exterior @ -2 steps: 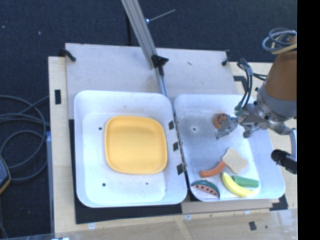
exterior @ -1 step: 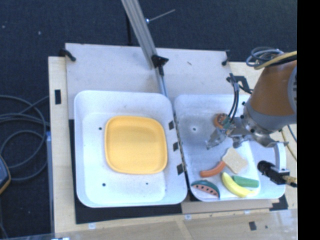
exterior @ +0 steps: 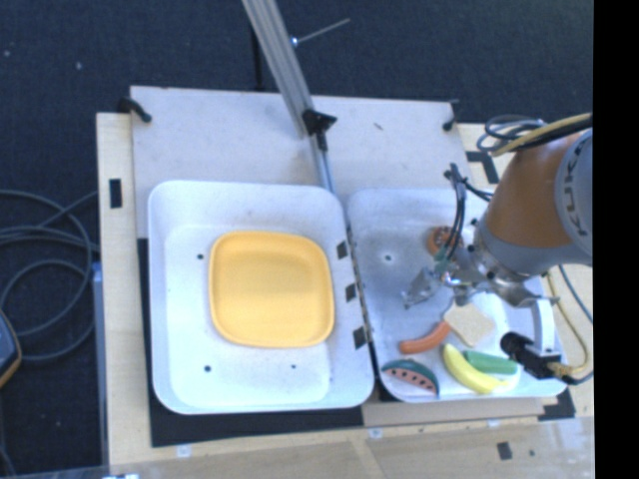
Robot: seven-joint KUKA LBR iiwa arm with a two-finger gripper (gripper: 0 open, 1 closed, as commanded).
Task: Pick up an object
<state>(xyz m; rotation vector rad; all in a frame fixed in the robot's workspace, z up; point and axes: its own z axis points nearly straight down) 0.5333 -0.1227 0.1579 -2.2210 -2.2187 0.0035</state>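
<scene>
End effector (exterior: 419, 289) sits low over the right bin (exterior: 384, 223); can't tell its grip state. "KU" lettering reads on the arm (exterior: 539, 208). Sausage (exterior: 425, 338), banana (exterior: 467, 367), watermelon slice (exterior: 412, 375) lie just below it. Yellow plate (exterior: 271, 288) well left. Pale tabletop (exterior: 230, 133), dark floor (exterior: 100, 28).

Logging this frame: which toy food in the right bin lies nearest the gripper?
The tan bread slice, just below the gripper; the sausage, banana and watermelon slice lie farther.

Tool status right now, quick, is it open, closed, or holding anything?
Tool: low over the right bin, near the orange sausage; open or closed cannot be told, and nothing is seen held in it.
</scene>
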